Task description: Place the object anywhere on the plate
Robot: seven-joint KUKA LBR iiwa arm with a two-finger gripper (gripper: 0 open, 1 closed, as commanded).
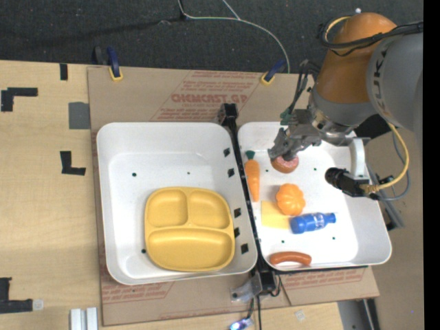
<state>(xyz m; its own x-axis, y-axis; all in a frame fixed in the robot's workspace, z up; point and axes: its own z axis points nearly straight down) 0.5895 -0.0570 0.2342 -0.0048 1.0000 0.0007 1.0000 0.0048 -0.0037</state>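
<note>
Right then, the grey arm with its orange band reached in from the right and hung low over the back of the right bin. Its claw pointed down at a small round reddish-brown object lying on the bin floor, and the dark fingers sat right over the top of that piece. I could not tell whether the claw was spread, drawn together or clamped on the thing; the fingers and the object ran into one dark shape from where I stood.

Just beside it, along the divider between the bins, lay an orange carrot, lengthways. Nearer the front sat a little orange pumpkin, and below it a blue bottle on its side, touching a flat yellow slab. At the front wall of that bin lay a reddish sausage.

The left bin held the yellow plate, a tray with three compartments, two small ones at the back and one wide one in front. It sat toward the front of the bin, well apart from the claw.

Both bins rested on a brown cardboard sheet laid over the desk, clipped at its far edge by two clamps.
</note>
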